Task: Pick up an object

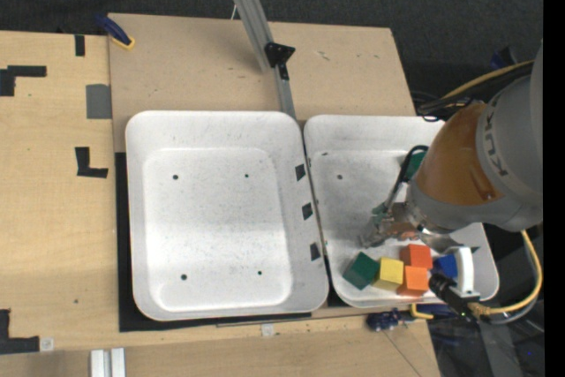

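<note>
Blocks sit bunched in the near corner of the right bin [353, 141]: a green cube [360, 270] turned at an angle, a yellow block [391, 272] touching it, two orange blocks [417, 267] stacked or pressed together beside that, and a blue block [445, 266] at the far right. All look like small, matte, hard-edged cubes (the blue one is partly hidden by a white piece of the rig). The gripper [381, 228] hangs low over the bin floor just above the green and yellow blocks, its thin metal fingers [369, 235] a narrow way apart with nothing between them. Both bins are shallow white plastic trays with rounded corners and speckled, scuffed floors. The left bin [212, 128] rests on a pale wooden bench [177, 57].
</note>
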`<state>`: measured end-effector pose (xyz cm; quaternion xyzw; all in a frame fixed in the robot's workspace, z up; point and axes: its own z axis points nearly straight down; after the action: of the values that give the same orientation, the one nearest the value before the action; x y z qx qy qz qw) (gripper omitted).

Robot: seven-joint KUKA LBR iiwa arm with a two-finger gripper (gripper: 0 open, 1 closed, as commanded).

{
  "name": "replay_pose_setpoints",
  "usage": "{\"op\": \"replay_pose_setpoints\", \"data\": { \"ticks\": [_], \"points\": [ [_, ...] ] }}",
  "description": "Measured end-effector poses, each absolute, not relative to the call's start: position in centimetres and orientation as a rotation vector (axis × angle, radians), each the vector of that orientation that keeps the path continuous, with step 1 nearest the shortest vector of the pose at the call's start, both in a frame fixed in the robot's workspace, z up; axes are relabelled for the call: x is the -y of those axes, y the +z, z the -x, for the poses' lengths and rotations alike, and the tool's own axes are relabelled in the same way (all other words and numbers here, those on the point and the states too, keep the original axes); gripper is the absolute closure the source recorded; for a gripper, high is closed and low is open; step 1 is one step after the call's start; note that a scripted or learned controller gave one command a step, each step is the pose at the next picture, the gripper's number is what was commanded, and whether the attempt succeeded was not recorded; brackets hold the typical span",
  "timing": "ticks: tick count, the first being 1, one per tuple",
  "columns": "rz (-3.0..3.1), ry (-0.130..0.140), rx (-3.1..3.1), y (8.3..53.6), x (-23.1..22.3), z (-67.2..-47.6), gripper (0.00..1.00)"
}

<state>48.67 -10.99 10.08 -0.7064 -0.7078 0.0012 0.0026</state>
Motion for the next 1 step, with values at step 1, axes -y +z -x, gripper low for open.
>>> {"op": "replay_pose_setpoints", "data": {
  "ticks": [1],
  "points": [
    [2.222,-0.004,2.226,16.16,10.7,-49.33,1.0]
  ]
}}
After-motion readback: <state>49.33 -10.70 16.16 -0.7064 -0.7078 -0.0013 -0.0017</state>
